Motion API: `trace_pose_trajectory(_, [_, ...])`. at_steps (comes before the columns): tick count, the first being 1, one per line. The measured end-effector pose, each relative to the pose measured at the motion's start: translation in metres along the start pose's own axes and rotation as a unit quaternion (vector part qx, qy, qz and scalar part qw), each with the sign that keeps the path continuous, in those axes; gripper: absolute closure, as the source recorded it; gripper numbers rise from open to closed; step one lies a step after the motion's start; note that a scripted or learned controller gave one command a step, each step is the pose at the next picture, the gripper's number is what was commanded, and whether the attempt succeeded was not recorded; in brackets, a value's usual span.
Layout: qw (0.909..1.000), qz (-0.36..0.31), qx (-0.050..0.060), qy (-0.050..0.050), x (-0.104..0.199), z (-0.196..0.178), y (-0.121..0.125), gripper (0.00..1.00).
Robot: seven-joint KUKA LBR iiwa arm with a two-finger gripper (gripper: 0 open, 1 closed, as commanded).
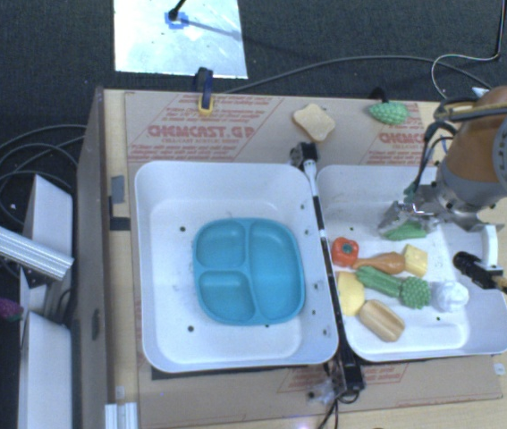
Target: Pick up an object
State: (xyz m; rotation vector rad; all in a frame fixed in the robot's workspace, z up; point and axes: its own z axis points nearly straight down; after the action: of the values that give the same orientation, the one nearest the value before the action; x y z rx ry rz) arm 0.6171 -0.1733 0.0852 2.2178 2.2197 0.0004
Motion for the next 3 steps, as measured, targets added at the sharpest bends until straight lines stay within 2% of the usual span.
trace_pose_trajectory(1, [1.0,0.0,-0.001,0.0,-0.009,-0.058,-0.02,0.0])
trace_pose_trajectory(2, [1.0,-0.001,-0.003,0.0,0.024,-0.003,-0.011,0.0])
trace_pose_trajectory(3, [1.0,-0.002,-0.003,0.0,0.036,-0.003,0.047,0.0])
